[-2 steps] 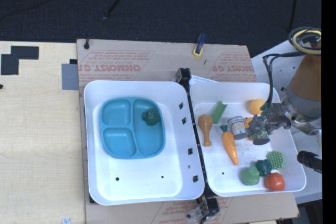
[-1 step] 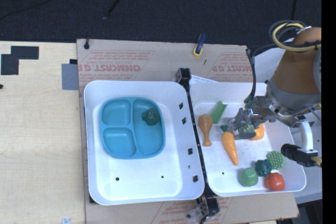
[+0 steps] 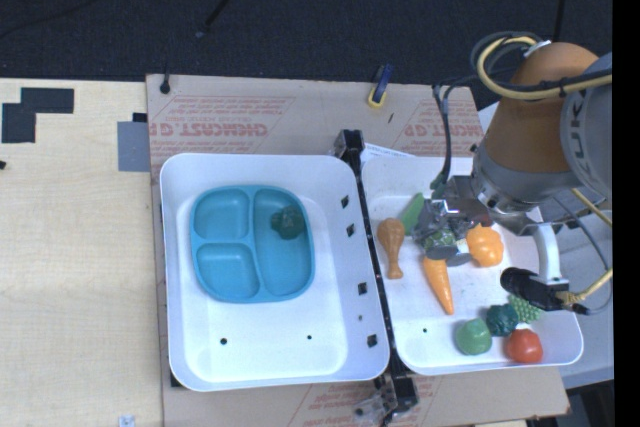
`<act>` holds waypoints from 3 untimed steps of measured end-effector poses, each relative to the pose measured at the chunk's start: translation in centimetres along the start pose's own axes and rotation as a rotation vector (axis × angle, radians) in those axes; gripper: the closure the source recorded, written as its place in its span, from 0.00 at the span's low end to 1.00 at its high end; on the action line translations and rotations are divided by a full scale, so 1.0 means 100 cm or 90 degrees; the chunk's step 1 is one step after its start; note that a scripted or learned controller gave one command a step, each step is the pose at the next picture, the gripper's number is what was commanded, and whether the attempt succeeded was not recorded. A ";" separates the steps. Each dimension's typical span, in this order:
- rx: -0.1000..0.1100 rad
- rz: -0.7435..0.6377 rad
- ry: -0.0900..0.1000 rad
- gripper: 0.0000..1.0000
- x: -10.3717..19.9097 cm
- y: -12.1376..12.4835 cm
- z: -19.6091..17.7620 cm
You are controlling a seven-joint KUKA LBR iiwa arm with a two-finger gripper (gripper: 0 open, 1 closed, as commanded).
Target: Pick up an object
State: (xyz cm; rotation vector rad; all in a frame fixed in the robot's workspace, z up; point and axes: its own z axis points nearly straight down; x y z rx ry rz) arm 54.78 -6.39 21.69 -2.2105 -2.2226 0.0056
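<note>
Orange toys crowd the hand (image 3: 440,230), whose grip I cannot tell, so the carrot (image 3: 438,282) may get nudged aside.

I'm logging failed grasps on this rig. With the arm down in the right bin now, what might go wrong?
1. The gripper sits among a carrot, an orange fruit and a green piece packed close, so it may nudge or catch the wrong one.
2. The carrot tapers, so it could slip free.
</note>
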 end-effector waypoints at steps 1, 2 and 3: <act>-0.001 0.000 0.000 1.00 0.042 0.022 -0.013; 0.000 0.001 -0.001 1.00 0.063 0.038 -0.017; 0.002 0.004 -0.002 1.00 0.055 0.037 -0.005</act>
